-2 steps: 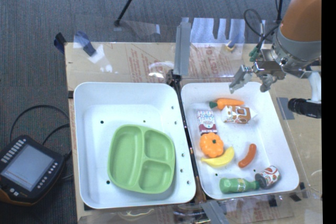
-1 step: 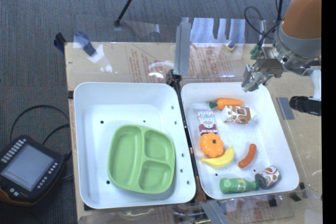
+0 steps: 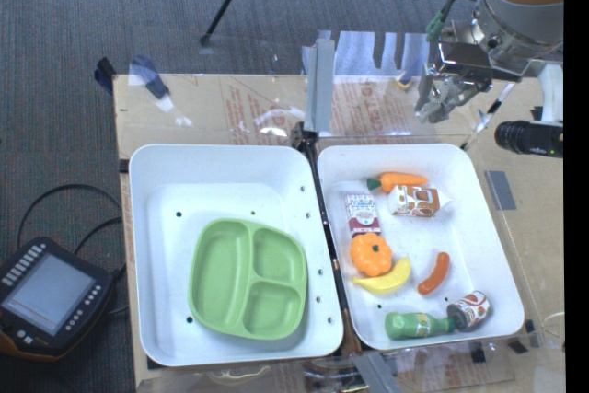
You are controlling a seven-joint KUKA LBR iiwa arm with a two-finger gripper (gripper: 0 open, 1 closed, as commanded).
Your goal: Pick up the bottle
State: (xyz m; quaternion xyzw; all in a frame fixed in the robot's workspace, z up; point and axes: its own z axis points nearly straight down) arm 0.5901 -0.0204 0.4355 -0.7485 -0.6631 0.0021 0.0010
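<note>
Closest to the lens, the green bottle [image 3: 419, 324] lies on its side at the right bin's [image 3: 486, 198] front edge, a can [image 3: 469, 309] touching its cap end. Pincer [image 3: 440, 109] hangs open and empty beyond the bin's back rim. I'd drop across the bottle's middle; banana [image 3: 384, 278] and sausage [image 3: 433, 272] sit near, rim crowds the front.

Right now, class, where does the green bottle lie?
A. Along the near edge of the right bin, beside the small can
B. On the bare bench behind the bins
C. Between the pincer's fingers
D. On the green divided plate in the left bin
A: the green bottle lies on its side at the right bin's near edge, next to the small can.
</note>
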